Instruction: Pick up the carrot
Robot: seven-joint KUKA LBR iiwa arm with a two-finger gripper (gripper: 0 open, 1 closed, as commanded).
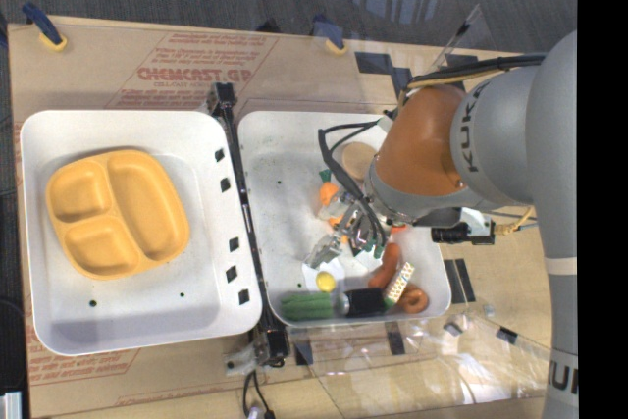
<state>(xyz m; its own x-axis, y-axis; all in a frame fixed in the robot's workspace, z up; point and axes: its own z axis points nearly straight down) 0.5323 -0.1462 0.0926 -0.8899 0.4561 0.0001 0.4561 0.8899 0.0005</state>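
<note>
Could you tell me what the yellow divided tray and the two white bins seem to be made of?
The yellow divided tray looks like moulded plastic with a matte finish: rounded compartments, even colour, soft highlights. The left bin and right bin look like thin formed white plastic, smooth and slightly glossy, though coated metal cannot be ruled out.

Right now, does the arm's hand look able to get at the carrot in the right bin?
Probably yes: the hand hangs low in the right bin, right beside the carrot, with nothing lying over the carrot's visible part.
</note>
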